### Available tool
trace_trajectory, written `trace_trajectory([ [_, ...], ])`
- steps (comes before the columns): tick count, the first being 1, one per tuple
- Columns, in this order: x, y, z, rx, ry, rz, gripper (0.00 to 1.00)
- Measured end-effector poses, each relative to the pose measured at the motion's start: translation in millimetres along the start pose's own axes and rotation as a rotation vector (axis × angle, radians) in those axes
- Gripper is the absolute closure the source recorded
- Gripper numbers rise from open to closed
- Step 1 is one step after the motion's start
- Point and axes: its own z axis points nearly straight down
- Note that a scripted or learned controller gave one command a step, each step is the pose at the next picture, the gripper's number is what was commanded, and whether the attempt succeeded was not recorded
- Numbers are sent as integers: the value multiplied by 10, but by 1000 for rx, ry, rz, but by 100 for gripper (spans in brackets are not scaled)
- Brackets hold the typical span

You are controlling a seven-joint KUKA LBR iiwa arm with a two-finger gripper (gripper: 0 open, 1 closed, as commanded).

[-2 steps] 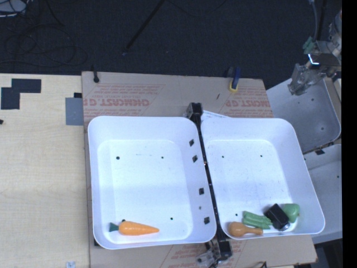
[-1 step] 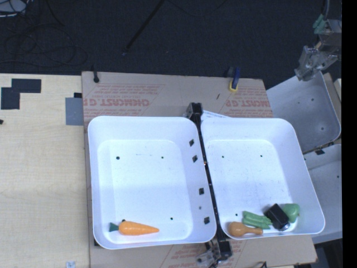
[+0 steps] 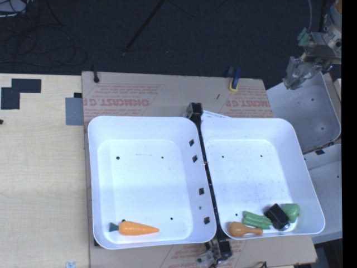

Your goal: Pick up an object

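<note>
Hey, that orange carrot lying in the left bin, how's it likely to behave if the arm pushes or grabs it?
The orange toy carrot with a green stem end looks like smooth moulded plastic, so probably stiff and light. Its round, tapered body lies flat on the white left bin, so a push would likely roll it in a curve. Its smooth taper may slip from a pinch.

White bins (image 3: 142, 128) hold an orange carrot (image 3: 138, 228), green toys (image 3: 256, 220), black block (image 3: 277, 216).

We see most of the shallow white left bin (image 3: 106, 149) bare, only an orange toy carrot (image 3: 137, 228) by its near wall. The white right bin's (image 3: 304, 166) near-right corner is crowded: black block (image 3: 276, 216), green pieces (image 3: 256, 220), tan gourd-shaped toy (image 3: 243, 230).
</note>
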Motion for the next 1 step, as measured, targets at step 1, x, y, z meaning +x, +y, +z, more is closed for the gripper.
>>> trace_trajectory([
  [1,-159,-5,39,-3,-1,5,100],
])
